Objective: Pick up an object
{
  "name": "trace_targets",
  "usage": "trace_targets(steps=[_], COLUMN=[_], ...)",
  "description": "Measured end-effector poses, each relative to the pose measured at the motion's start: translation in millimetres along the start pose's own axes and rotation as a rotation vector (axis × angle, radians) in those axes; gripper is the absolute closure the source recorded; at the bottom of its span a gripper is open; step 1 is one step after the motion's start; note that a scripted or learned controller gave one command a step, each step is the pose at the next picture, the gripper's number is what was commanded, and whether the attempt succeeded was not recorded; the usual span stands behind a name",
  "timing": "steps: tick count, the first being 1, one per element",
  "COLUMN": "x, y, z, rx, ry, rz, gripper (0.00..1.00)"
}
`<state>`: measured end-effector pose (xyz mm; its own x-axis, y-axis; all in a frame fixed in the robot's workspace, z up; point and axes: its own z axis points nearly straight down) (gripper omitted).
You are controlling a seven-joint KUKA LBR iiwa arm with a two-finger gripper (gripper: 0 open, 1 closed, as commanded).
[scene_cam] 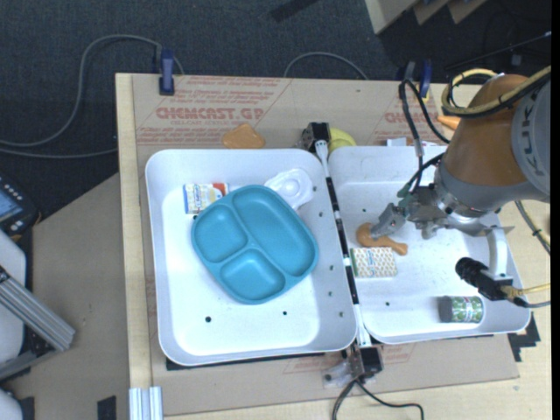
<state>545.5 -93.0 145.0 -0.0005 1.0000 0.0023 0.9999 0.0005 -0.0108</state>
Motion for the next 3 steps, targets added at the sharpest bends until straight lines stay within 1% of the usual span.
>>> trace_targets(steps=[1,2,3], x=[-5,-6,-6], y=[26,27,27], z=[64,50,50], rx=[-0.005,-0.012,-0.011], ry=[-0.001,-0.003,-0.002], rz=[0.000,0.002,0.002], gripper=[0.00,1.00,0.00])
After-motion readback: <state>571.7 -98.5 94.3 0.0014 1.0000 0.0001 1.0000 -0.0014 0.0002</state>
